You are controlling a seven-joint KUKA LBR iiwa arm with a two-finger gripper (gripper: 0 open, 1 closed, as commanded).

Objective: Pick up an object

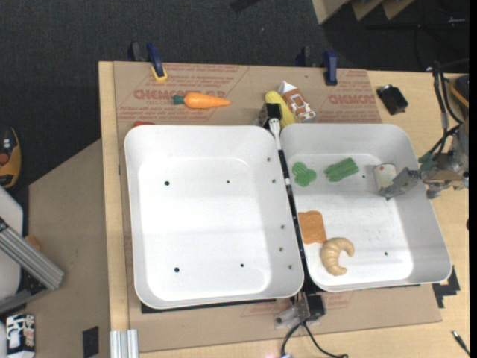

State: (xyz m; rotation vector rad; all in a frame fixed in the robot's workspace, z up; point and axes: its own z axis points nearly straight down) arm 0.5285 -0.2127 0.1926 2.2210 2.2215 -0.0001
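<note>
The right bin (417, 263) holds several small items. Two green pieces, one (304, 174) leafy and one (342, 170) oblong, lie near its far-left part. An orange flat slab (311, 227) and a tan croissant (337, 255) sit near its front left. A small whitish object (383, 173) rests by the far-right wall. My gripper (393, 186) reaches in low from the right and its tip lies right beside that whitish object. Whether it touches the object cannot be made out.
The left bin (149, 274) lies alongside, sharing a middle rim. Behind the bins on the board lie a toy carrot (203, 101), a yellow banana (276, 103) and a small carton (298, 104). Blue clamps (156, 62) hold the board's far edge.
</note>
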